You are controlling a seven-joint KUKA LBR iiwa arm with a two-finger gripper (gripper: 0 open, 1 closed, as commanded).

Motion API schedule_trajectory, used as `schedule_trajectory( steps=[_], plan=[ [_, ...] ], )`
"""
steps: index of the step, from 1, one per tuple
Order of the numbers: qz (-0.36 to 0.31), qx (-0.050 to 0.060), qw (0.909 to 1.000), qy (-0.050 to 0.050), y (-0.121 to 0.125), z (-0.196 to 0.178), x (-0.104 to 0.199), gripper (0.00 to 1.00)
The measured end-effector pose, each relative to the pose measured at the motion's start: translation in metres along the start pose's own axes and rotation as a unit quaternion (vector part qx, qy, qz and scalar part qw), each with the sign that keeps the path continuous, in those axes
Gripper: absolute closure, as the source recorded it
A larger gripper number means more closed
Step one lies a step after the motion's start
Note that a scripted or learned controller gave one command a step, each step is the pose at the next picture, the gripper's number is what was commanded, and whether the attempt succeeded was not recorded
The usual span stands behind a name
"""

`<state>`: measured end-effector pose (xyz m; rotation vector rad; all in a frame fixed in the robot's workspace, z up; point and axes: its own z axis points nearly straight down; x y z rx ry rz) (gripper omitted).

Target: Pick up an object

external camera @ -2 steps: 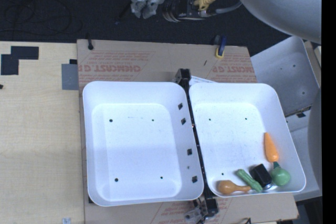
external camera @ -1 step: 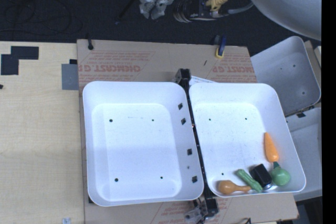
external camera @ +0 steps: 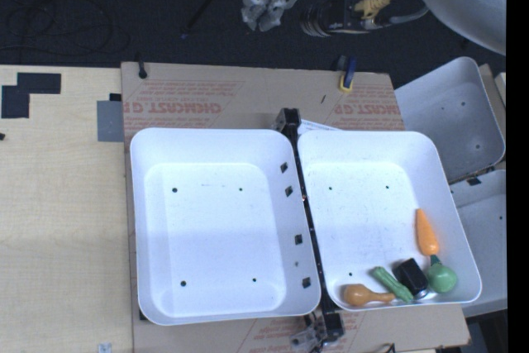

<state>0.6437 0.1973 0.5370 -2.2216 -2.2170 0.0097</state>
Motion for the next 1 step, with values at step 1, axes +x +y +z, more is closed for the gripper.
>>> schedule_trajectory(
  steps=[1],
  plan=[
    [-0.002, -0.001, 1.0, 0.0, 0.0003, 0.0003, 0.0056, 1.0]
  ],
)
